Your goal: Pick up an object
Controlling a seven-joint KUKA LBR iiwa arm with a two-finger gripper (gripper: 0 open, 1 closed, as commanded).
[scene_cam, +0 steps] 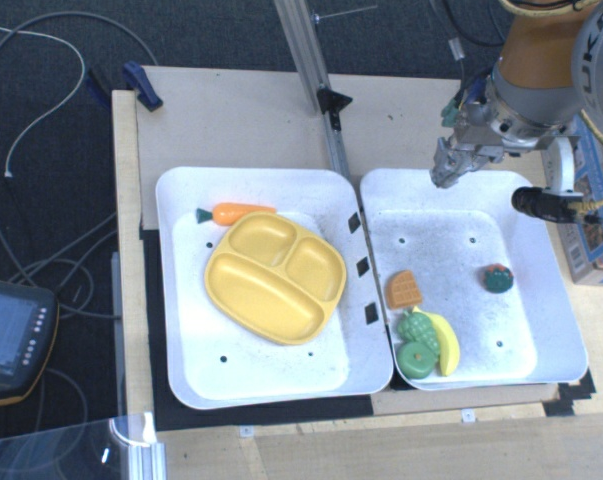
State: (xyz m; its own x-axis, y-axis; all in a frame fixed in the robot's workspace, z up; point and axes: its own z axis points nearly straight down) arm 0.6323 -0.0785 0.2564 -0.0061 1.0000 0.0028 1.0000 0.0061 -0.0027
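My gripper (pixel 447 171) hangs over the far rim of the right bin (pixel 541 368), pointing down, with nothing seen between its fingers. In that bin a small dark green and red round toy (pixel 498 278) lies toward the right. Near the bin's left wall lie an orange waffle-like piece (pixel 404 290), a green bunch of grapes (pixel 417 326), a yellow banana (pixel 445 343) and a green apple (pixel 415 359), packed close together. The left bin (pixel 181 368) bears a yellow divided plate (pixel 274 276) and an orange carrot (pixel 238 211) at its far side.
A slanted metal pole (pixel 306 43) rises from behind the bins' junction. Black clips (pixel 362 266) sit along the divider between the bins. Cables and a tablet (pixel 9 338) lie on the floor to the left. A black cylinder (pixel 541 204) sticks out by the right bin's far right rim.
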